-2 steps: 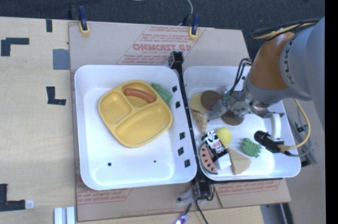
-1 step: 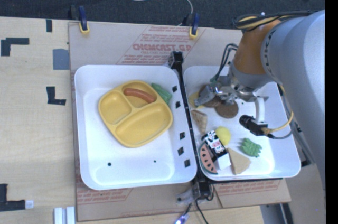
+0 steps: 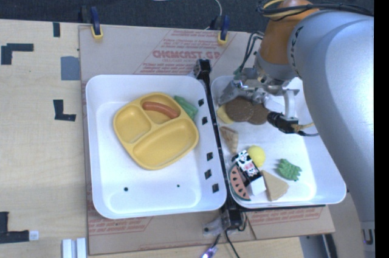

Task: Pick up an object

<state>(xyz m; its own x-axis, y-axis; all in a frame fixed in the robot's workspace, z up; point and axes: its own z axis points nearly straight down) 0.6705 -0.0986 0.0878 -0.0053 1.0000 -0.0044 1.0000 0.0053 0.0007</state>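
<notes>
We see our grey arm (image 3: 340, 68) reaching in from the right, orange band (image 3: 276, 38) above the wrist, gripper (image 3: 246, 95) lowered and pointing down-left.

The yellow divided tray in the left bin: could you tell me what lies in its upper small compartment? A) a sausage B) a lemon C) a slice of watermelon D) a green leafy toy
A: a reddish-brown sausage lies in the upper small compartment of the yellow tray, which sits in the left bin.
</notes>
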